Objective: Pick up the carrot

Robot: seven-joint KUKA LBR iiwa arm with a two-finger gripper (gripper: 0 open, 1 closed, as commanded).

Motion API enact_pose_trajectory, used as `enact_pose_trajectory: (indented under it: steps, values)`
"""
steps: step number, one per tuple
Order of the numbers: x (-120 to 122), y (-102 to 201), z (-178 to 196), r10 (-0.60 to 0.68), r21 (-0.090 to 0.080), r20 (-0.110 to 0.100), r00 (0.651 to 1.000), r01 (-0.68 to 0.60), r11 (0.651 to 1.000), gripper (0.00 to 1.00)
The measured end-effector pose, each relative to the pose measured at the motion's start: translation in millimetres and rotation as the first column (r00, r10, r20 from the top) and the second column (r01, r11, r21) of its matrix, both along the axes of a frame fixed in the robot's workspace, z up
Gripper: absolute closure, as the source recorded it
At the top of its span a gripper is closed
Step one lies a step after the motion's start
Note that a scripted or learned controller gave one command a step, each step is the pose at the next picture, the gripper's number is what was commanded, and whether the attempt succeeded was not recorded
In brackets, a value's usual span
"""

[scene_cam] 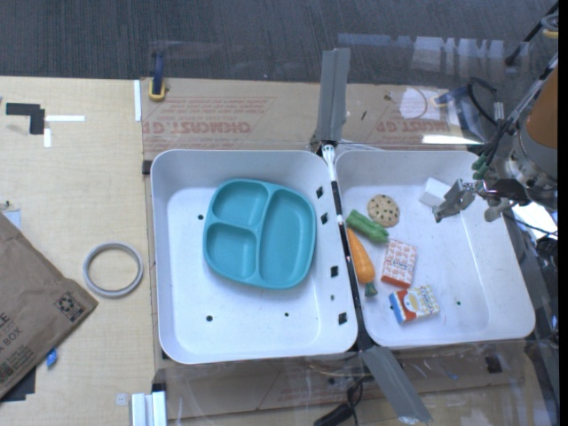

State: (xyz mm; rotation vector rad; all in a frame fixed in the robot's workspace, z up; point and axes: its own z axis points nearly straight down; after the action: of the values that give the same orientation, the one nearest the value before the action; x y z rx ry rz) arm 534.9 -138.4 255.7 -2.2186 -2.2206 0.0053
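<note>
The carrot (pixel 360 254) lies in the right bin (pixel 497 322), tight against that bin's left wall, its thin end pointing toward the bench's front edge. A green vegetable piece (pixel 367 224) rests just beyond the carrot's thick end, and a round speckled cookie (pixel 383 209) sits beyond that. Right of the carrot lies a small red-and-white packet (pixel 398 264); its print is too small to read. A second little carton (pixel 414 303) sits in front of it, print equally unreadable. The gripper (pixel 472 199) hangs well right of the carrot, fingers spread and holding nothing. Left of the carrot, a teal divided plate (pixel 261 233) sits in the left bin (pixel 177 327). Mirrored red lettering marks the cardboard (pixel 231 118) behind the bins.
</note>
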Motion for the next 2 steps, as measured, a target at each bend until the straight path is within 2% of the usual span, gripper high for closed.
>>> enact_pose_trajectory:
  steps: [1, 2]
  values:
    - [-23.6, 118.8, -66.3, 0.038, 0.0, -0.001, 0.999, -0.038, 0.999, 0.0]
    - [11.2, 97.6, -43.0, 0.183, 0.0, 0.002, 0.983, -0.183, 0.983, 0.0]
